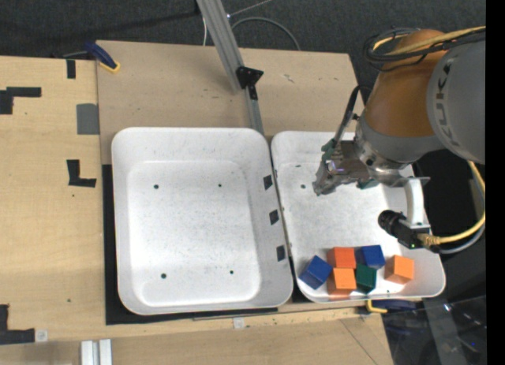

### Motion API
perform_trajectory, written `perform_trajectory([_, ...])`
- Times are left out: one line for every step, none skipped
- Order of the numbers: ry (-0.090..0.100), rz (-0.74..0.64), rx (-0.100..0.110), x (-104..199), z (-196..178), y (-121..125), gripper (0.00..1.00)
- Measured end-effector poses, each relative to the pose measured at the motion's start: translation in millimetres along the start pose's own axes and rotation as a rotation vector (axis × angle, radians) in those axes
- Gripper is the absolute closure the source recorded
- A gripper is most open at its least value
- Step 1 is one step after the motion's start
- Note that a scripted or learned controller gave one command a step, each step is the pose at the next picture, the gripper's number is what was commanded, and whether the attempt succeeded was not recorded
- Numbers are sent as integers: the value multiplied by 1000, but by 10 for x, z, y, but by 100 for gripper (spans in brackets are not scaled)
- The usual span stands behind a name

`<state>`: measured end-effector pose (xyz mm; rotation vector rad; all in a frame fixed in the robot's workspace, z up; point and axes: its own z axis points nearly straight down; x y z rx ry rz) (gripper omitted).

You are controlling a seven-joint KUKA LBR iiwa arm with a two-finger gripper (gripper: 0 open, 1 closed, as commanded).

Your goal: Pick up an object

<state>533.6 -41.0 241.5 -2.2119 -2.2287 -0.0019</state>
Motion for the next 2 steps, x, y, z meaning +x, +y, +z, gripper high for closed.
perform_trajectory([0,1,3,593,116,-5,100])
perform_trajectory([0,0,1,1118,34,21,100])
